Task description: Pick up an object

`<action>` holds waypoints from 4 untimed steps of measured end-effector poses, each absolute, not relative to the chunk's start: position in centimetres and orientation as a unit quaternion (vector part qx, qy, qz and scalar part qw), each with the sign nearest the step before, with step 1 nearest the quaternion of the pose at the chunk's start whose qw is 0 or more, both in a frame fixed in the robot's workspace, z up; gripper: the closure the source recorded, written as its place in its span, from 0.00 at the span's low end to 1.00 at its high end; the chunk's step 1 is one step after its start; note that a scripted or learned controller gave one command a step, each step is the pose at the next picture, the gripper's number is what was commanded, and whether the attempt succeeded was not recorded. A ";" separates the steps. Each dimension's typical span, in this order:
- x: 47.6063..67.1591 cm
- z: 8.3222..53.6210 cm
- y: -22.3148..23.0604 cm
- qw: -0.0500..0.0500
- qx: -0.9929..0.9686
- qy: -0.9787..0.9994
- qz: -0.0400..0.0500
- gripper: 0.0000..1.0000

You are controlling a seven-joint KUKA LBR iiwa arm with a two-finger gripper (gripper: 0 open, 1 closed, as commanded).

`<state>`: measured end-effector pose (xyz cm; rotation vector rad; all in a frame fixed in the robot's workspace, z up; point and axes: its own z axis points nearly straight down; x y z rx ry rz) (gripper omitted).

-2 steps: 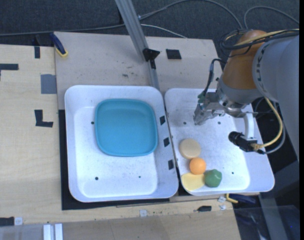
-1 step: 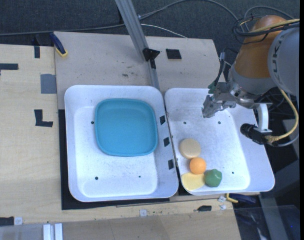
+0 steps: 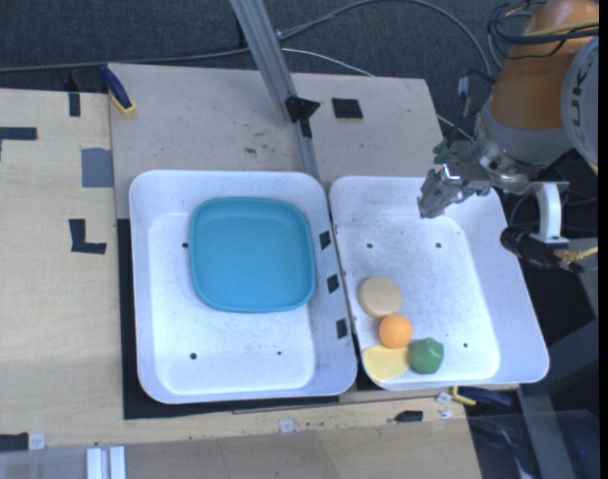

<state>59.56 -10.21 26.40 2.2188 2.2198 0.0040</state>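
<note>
Arm is reaching in from the right, gripper (image 3: 435,200) hanging over the far end of the right bin (image 3: 483,267), near its back rim. Can't tell its state from this angle, and nothing is showing in it. The objects are sitting well apart from the gripper, clustered at the bin's near-left corner: tan round piece (image 3: 380,295) closest to it, orange ball (image 3: 394,331) just past that and touching it, green ball (image 3: 425,354) and yellow piece (image 3: 384,363) farthest, against the near rim. Away to the gripper's left, a blue plate (image 3: 252,253) is lying flat in the left bin (image 3: 164,357).
</note>
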 end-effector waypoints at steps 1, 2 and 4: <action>61.0 26.1 -5.5 -0.001 0.706 0.708 0.000 1.00; 60.5 25.2 -0.9 -0.001 0.706 0.708 0.000 1.00; 61.6 22.8 8.2 -0.001 0.706 0.708 -0.001 1.00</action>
